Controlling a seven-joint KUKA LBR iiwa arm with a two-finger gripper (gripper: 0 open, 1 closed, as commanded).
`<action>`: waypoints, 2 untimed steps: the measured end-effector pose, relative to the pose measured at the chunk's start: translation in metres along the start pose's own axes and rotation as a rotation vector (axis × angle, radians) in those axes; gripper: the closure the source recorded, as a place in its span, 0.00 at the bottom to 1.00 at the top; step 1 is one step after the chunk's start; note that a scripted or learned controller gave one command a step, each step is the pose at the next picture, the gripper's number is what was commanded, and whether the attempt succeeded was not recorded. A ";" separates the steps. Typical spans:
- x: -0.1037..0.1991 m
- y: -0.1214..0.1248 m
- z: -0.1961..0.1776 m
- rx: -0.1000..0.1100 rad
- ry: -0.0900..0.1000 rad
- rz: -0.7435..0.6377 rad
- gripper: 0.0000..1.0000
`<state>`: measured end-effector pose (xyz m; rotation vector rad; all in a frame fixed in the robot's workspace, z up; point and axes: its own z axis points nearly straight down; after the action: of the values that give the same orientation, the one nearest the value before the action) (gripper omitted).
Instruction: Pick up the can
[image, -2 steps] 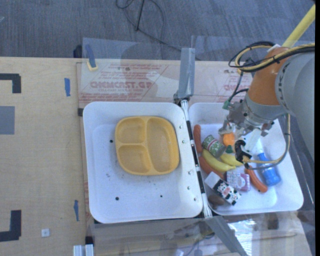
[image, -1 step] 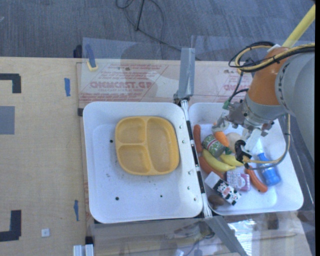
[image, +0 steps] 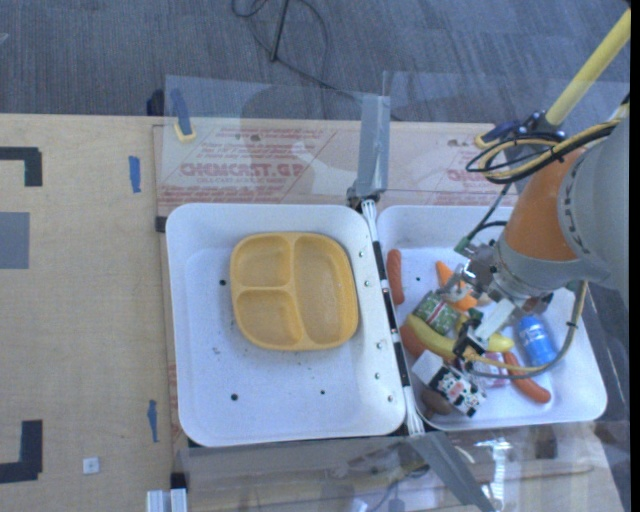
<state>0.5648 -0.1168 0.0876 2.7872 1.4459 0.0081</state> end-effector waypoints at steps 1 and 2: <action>-0.002 0.001 -0.010 -0.001 -0.001 0.005 1.00; -0.002 0.001 -0.010 -0.001 -0.001 0.004 0.00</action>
<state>0.5648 -0.1188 0.0977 2.7896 1.4394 0.0074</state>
